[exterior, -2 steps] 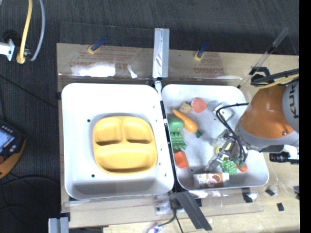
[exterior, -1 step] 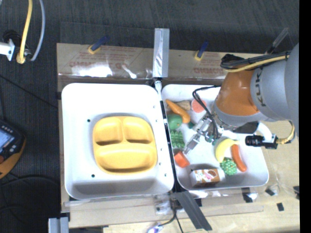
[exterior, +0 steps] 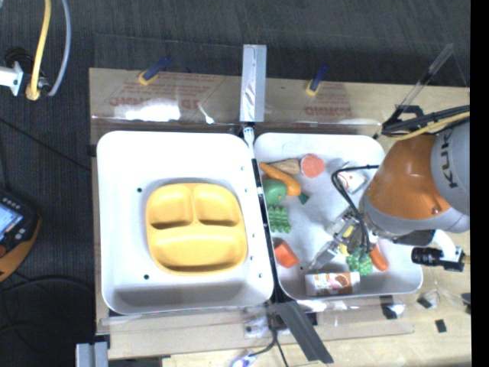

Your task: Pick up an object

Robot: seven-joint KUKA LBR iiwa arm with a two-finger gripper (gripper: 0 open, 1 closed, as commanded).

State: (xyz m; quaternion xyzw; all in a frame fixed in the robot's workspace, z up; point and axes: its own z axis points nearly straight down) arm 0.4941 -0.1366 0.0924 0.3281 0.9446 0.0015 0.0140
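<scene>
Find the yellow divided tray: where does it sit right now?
The yellow tray lies in the middle of the left white bin, across the divider from the right bin's toy food.

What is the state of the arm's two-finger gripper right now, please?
Two-finger gripper: low in the right white bin, whether open or closed cannot be told.
</scene>
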